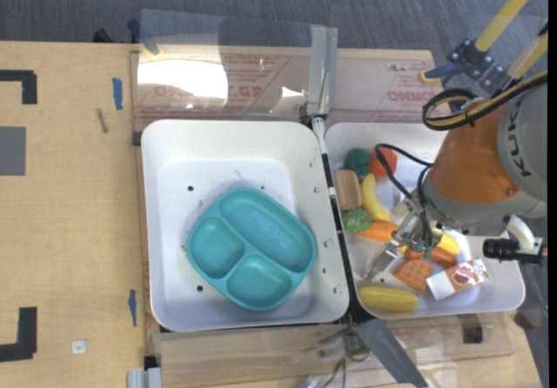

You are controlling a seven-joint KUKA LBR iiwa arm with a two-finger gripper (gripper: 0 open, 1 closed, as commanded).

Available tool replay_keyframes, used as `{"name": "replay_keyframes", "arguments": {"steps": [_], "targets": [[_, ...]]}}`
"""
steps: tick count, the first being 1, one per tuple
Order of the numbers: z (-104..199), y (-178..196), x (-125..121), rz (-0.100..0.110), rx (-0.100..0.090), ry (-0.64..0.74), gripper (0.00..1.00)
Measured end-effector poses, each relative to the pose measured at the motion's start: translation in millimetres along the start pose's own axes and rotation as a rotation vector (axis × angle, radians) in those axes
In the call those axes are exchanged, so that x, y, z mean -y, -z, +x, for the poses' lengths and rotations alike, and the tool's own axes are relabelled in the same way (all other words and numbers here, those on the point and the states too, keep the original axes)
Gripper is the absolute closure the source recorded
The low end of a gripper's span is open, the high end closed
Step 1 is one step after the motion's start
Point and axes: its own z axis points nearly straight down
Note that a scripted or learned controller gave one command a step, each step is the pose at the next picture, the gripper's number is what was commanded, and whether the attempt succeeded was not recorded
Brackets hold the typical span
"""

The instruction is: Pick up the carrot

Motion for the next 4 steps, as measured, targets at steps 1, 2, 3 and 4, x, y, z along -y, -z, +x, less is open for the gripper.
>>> {"name": "replay_keyframes", "arguments": {"steps": [1, 2, 3, 4], "targets": [[-36, 1, -30, 0.000, 0.007, 0.408, 0.00], [-39, 13, -28, 0.004, 0.010, 0.404, 1.00], [3, 104, -80, -0.007, 0.010, 0.251, 1.00], [1, 175, -30, -0.004, 0.014, 0.317, 1.00]]}}
